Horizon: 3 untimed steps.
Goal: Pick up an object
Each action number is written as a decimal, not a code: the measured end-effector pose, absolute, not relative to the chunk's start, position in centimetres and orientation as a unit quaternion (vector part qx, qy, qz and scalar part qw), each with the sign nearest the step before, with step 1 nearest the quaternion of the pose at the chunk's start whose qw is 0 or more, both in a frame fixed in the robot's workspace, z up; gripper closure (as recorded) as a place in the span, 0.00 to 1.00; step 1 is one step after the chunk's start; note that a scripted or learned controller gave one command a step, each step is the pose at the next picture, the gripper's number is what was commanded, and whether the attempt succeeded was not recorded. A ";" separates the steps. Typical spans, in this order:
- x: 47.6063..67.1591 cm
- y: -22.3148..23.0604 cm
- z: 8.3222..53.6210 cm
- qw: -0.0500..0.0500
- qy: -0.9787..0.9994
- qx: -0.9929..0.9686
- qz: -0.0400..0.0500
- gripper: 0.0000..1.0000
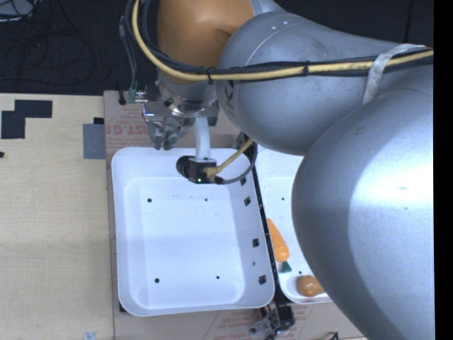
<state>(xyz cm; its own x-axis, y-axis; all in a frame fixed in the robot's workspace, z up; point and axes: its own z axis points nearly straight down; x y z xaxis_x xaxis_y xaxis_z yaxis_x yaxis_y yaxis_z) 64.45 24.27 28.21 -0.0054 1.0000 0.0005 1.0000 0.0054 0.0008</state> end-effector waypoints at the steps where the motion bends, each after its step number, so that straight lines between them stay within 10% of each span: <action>1: 64.3 23.0 24.9 -0.001 0.707 0.707 -0.003 1.00; 3: 64.3 22.9 26.3 -0.001 0.707 0.707 -0.003 1.00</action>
<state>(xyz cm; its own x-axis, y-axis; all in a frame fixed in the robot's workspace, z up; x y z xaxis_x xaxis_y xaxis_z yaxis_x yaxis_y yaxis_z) 64.33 22.90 26.33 0.0007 1.0000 -0.0030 1.0000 -0.0007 -0.0050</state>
